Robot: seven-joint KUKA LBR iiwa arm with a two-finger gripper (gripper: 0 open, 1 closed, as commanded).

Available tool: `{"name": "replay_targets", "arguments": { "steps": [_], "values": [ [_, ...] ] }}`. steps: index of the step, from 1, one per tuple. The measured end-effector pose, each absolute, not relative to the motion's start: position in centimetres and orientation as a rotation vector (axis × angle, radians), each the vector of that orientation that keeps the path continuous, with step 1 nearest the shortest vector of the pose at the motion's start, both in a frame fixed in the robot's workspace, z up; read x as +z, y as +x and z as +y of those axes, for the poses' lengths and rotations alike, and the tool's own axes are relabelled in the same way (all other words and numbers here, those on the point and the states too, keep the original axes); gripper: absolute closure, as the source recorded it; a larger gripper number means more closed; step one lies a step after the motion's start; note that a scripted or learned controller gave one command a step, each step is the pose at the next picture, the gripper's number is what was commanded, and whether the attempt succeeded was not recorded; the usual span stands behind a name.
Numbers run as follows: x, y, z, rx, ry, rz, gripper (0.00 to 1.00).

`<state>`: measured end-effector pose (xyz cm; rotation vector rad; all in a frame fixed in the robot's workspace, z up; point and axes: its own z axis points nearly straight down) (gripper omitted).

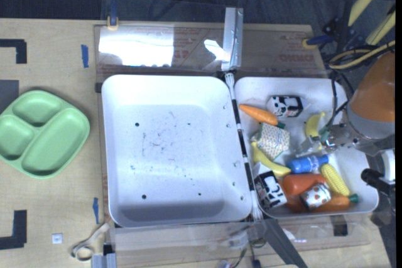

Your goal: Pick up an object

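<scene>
I have the arm's two-finger gripper [318,142] down in the right white plastic bin [251,88], at the right of the frame, over the heap of toy food. I cannot tell from this slanted view how it is set, and I see nothing clamped in it.

To do the pick well, I would aim for a piece standing clear of its neighbours. I judge the small blue plastic bottle [309,164], lying on its side just below the gripper, the likeliest target. It touches the yellow toy corn cob [335,177] on its right and the orange toy carrot [303,185] below, so a descent centred across its narrow width should avoid nudging them.

The bottle looks smooth, rounded and probably slippery.
</scene>
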<state>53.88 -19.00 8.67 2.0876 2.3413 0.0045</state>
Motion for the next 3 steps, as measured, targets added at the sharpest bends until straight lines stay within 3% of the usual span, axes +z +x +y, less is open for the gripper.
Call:
{"name": "replay_targets", "arguments": {
  "steps": [1,2,3],
  "values": [
    [8.7,57.5,-18.4,0.004,1.902,2.493,0.00],
    [9.8,57.7,-18.5,0.008,1.900,2.486,1.00],
    [21.7,61.9,-13.9,0.002,1.952,2.458,1.00]
  ]
}}
